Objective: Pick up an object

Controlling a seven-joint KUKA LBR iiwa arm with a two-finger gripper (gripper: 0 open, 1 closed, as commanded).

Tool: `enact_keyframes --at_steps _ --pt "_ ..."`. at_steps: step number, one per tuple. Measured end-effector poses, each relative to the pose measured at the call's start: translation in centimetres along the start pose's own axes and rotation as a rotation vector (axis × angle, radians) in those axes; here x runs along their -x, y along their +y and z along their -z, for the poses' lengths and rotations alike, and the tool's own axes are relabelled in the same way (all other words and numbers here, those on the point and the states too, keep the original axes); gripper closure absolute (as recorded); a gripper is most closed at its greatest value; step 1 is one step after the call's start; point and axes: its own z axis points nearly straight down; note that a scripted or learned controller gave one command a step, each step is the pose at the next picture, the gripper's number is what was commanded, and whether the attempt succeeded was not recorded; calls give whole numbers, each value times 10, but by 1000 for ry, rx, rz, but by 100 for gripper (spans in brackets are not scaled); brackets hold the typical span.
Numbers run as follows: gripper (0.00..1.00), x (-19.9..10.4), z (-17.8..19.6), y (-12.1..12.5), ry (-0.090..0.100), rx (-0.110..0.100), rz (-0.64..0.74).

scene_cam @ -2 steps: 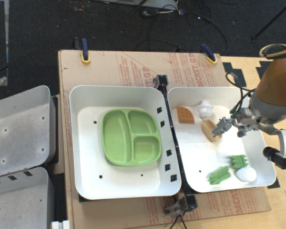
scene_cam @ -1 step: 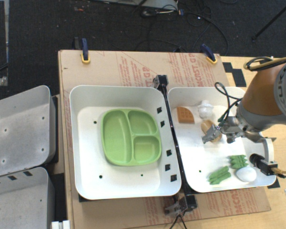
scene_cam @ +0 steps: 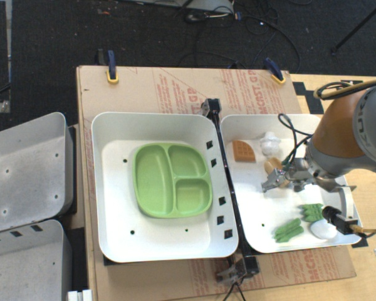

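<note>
Over the right bin, from my seat at the console, I see the arm reaching in from the right, its orange band turned toward the camera and the gripper low above the bin floor near the middle. I read its two metal fingers as spread, with bare white floor between them and nothing clamped, though they are small in the camera view. That posture suits an approach: I judge the program is lining up on one of the pieces at the bin's far side.

Just beside the fingers, toward the far wall, lies a small tan piece, the closest candidate. Farther on sit a brown waffle-like block and a crumpled white object, near each other. Toward the near corner a green toy rests flat, with a second green piece and a white rounded thing close to the arm's black cable fitting.

Across the divider, the left bin holds a green sectioned plate lying flat at its centre, well apart from the gripper. I judge the pick has not yet been made.
</note>
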Motion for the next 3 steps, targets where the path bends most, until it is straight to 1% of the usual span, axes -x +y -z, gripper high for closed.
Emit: enact_keyframes --at_steps 1,2,3 --pt "100 0 11 0 -1 2 -1" --pt "100 6 69 6 -2 5 2" --pt "100 -4 120 5 -2 7 4"
